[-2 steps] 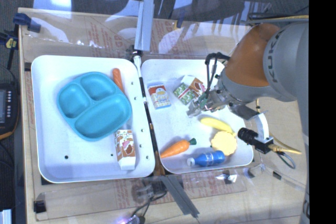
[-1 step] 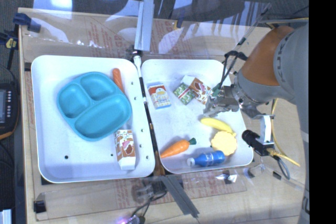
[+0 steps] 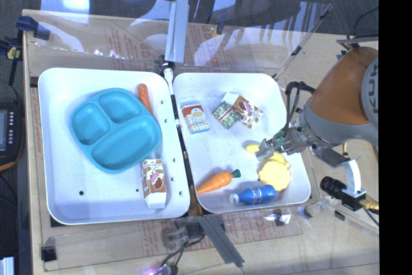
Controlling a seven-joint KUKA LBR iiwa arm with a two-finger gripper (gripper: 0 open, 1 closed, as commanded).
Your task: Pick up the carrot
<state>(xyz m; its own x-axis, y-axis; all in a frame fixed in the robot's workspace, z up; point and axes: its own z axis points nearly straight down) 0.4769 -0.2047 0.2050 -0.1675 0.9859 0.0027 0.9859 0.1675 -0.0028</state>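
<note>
The carrot (image 3: 214,181), orange with a green top, lies near the front left corner of the right bin (image 3: 206,84), its tip close to the divider between the bins. My gripper (image 3: 275,144) reaches in from the right and hangs low over the right side of that bin, above a small yellow piece (image 3: 253,148). It is well to the right of the carrot and a little behind it, not touching it. Nothing orange is at the gripper.
A blue bottle (image 3: 255,195) and a yellow round item (image 3: 274,172) lie right of the carrot. Three small cartons (image 3: 195,118) (image 3: 225,114) (image 3: 248,111) sit at the back. The left bin (image 3: 58,196) holds a blue divided tray (image 3: 116,129), a slim orange item (image 3: 143,97) and a carton (image 3: 153,181).
</note>
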